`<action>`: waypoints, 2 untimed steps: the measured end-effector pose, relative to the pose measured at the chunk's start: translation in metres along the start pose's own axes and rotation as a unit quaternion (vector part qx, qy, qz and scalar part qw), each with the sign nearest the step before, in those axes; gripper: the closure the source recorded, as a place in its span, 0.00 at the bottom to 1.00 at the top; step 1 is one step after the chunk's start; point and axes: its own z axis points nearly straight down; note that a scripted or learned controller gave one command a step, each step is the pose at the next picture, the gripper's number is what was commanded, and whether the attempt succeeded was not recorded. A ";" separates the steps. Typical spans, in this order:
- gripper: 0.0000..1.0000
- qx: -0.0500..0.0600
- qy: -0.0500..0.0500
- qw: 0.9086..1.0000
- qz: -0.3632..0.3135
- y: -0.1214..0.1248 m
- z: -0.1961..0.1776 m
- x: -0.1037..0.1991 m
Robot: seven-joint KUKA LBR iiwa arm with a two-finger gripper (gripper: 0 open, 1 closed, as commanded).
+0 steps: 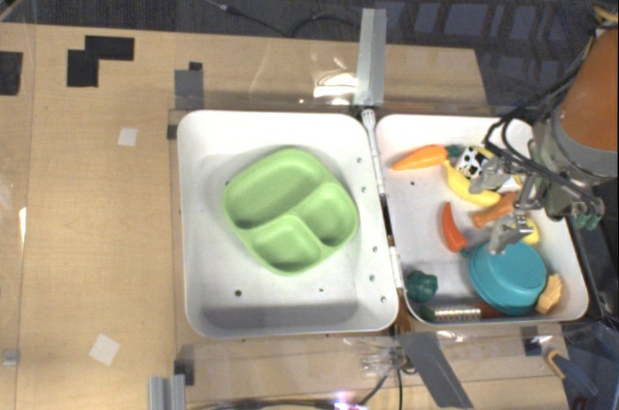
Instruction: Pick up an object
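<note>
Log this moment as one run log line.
gripper over right bin | above teal bowl | nothing seen held | green tray in left bin

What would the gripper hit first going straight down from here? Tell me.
Probably the blue bowl. The gripper points down into the right bin, its tip just over the bowl's upper rim. Depth is unclear from this slanted view, so the yellow toy or orange piece nearby could come first.

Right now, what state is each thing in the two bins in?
Green three-compartment plastic tray: flat in the left bin, turned askew.
Orange toy carrot: lying on its side, right bin.
Teal round bowl: lying near the right bin's front.
Gripper: low over the right bin.
</note>
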 end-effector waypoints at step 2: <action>0.00 0.001 -0.005 1.000 0.025 0.016 0.168 -0.031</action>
